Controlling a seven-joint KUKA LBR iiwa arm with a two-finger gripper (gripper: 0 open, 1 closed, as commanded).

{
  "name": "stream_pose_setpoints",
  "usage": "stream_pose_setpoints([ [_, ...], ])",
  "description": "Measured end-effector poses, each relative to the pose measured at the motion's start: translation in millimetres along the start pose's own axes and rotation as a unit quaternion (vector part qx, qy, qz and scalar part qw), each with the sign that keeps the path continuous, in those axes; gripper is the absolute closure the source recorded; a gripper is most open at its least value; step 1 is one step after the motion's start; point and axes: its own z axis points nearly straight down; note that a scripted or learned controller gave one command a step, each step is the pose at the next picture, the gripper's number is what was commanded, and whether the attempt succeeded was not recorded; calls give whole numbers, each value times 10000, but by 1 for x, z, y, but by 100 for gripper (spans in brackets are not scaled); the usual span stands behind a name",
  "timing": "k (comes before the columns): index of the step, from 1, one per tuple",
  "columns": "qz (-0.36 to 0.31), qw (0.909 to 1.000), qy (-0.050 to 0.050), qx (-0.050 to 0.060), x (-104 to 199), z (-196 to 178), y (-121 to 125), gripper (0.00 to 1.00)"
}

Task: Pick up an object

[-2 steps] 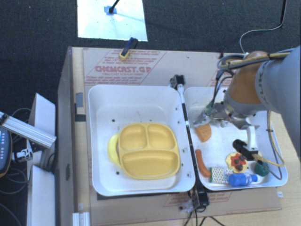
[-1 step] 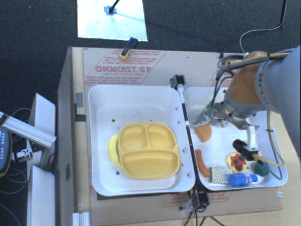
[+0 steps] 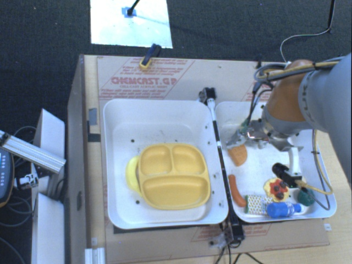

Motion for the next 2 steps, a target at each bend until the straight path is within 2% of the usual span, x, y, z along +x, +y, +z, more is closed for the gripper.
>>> stream_pose_setpoints([
  [2, 4, 10000, -10, -2, 2, 0, -10, 0],
])
